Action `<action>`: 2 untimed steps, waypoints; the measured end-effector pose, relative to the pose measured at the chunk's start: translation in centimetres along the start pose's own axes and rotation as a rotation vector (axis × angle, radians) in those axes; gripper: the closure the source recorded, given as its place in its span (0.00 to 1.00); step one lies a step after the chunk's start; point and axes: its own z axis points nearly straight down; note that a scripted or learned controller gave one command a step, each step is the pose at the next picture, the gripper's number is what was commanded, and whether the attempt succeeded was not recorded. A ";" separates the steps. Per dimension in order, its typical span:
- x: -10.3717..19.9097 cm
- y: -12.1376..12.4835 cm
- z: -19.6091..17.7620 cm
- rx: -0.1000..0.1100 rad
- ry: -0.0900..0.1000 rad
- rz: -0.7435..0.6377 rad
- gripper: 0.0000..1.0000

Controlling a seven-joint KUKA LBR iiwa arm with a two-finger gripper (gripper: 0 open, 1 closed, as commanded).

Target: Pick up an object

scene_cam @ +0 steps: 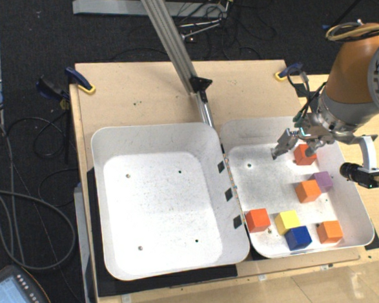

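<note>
**Seven blocks in the right bin, none yet lifted**

Camera view: Two white bins are seen side by side on the bench. The left bin (157, 195) carries no blocks. In the right bin (255, 165) seven blocks are counted: a red-orange block (302, 154) near the far end, an orange block (307, 190) with a purple block (323, 181) just beside it, and along the near edge an orange block (258, 219), a yellow block (287, 222) touching a blue block (298, 237), and a further orange block (329, 232).

The gripper (297, 141) is placed low over the red-orange block, which appears partly covered by it. Whether the claw is open, closed or gripping cannot be told from this angle.

Progress is judged as early: the approach is made, but no block is seen raised. Grasp and lift are left to be confirmed.
</note>
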 end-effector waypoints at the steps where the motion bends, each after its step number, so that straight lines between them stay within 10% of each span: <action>1: 0.0 0.1 -0.3 -0.004 -0.001 0.000 0.00; 2: 0.9 -0.4 4.9 0.001 0.000 0.002 0.00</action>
